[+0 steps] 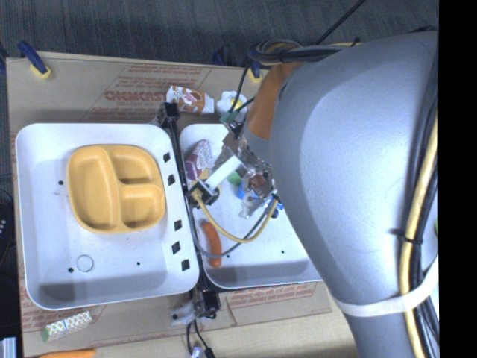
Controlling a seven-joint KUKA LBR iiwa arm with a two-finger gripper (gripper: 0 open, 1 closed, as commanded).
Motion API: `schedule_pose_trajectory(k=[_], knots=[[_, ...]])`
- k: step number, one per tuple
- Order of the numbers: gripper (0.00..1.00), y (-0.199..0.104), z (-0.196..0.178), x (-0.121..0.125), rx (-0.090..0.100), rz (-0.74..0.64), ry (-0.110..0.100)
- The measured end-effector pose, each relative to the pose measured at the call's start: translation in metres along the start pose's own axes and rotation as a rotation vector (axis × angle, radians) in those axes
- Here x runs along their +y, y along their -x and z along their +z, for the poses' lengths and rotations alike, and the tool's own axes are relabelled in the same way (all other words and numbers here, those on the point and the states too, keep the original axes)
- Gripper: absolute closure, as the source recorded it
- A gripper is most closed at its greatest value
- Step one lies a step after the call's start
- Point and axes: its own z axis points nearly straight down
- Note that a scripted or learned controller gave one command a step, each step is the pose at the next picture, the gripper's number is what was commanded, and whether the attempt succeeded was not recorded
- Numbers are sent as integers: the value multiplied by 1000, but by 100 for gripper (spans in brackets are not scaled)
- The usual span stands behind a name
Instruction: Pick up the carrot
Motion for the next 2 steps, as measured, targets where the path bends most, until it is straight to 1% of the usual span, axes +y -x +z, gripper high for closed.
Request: schedule_pose_trajectory(k=[1,2], knots=[[0,0,1,-55,-2,297,-2],[0,50,1,-49,-1,299,-1]])
